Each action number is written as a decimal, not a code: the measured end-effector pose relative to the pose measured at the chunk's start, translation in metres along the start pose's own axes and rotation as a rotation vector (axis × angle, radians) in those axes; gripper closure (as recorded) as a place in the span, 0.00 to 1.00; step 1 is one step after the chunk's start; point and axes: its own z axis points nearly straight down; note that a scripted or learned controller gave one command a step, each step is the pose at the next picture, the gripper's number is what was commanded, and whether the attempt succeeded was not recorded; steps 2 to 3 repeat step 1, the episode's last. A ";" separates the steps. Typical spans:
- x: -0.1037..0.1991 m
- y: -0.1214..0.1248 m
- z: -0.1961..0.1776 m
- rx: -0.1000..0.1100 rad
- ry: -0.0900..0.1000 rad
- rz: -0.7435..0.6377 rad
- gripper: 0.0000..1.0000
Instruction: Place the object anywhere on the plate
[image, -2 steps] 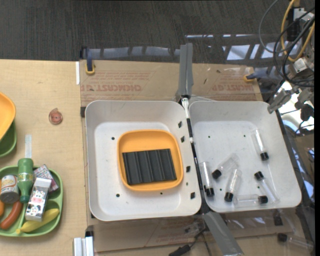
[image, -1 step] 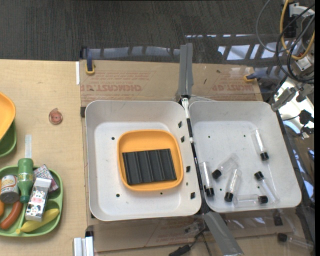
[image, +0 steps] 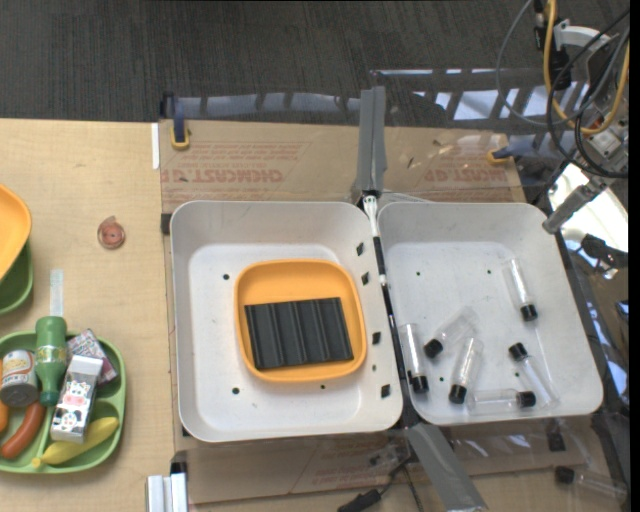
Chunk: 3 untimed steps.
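Orange plate seated in left bin, dark ribbed insert laid on it. Clear tubes scattered in right bin, none gripped. End effector state cannot be told.

Red print is showing upside down on the cardboard sheet behind the bins; it is seeming to read "CHEMCZT", though blur is making this uncertain.
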 end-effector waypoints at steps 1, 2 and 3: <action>0.000 -0.001 -0.009 0.000 0.003 -0.183 0.00; 0.000 -0.001 -0.009 0.000 0.003 -0.183 0.00; 0.000 -0.001 -0.009 0.000 0.003 -0.183 0.00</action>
